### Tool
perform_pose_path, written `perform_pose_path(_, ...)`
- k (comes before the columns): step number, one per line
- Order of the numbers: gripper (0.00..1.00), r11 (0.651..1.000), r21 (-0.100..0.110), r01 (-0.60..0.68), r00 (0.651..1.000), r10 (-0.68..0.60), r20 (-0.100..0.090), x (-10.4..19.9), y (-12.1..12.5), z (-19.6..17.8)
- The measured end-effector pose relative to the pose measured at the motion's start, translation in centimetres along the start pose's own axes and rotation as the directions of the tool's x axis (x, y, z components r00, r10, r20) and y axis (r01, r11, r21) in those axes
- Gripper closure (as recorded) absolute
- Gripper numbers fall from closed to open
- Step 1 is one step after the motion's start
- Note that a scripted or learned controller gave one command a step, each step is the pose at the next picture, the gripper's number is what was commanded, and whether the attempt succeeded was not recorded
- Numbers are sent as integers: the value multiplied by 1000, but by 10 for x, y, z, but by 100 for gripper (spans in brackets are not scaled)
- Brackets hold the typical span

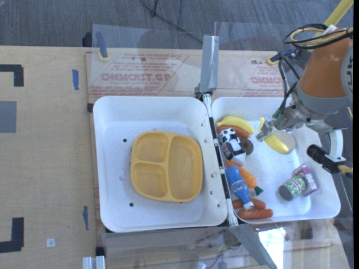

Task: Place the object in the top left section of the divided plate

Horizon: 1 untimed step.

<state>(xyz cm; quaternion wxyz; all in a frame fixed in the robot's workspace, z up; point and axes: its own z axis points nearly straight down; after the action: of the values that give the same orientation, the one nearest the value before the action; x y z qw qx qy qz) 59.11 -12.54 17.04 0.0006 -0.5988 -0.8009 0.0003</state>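
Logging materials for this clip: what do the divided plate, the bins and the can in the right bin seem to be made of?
Divided plate: probably moulded plastic, matte yellow, with soft rounded ridges and no glare.
Left bin and right bin: likely thin formed plastic, smooth white with a faint sheen and rounded corners.
Can: looks like metal or a toy copy, with a grey end and a printed green and pink label; too small to be sure.

Bright, even overhead light; white bins (112, 206) nearly washed out (soft shadows only), whole picture slightly soft, grainy.
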Motion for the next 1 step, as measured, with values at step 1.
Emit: perform_pose_path(1, 100, 999, 0, -46, 999, 46, 1, 63, 45, -85)
